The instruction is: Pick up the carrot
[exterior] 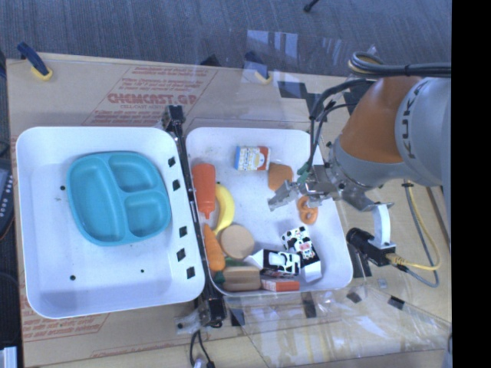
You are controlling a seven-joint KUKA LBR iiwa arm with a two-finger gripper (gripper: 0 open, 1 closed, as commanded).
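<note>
The gripper (295,198) hovered, jaws apart and empty, by the right bin's (253,136) right wall; reaching the carrot (214,249) at its left wall remained.

A turquoise divided plastic plate (119,198) lies in the white left bin (38,228). The white right bin (257,138) holds an orange carrot (214,249), a yellow banana (225,208), an orange-red bottle (204,188), a black-and-white cow-patterned carton (298,248) and a tan round bun (237,241). The cardboard-brown tabletop (100,90) bears red lettering.
</note>
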